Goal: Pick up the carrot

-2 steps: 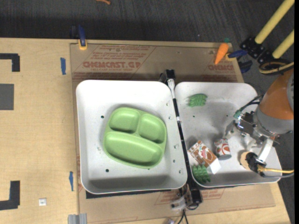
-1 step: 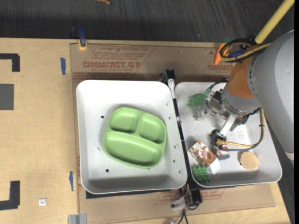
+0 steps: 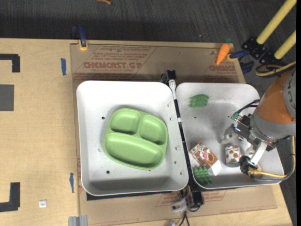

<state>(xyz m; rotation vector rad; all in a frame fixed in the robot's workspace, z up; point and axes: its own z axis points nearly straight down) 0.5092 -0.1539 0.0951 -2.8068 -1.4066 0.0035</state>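
Your small orange carrot (image 3: 223, 53) lies on the brown cardboard surface (image 3: 42, 140) behind the right white bin (image 3: 216, 91), outside it. Your hand (image 3: 233, 147) hangs low inside that bin over a small red-and-white can (image 3: 232, 155); you cannot tell its grip.

Red print on the cardboard sheet (image 3: 141, 62) behind the bins, upside down, seems to read "CHEMCAST GP". Smaller lines around it too blurred to read.

Green tray (image 3: 136, 139) in left bin (image 3: 89, 126)
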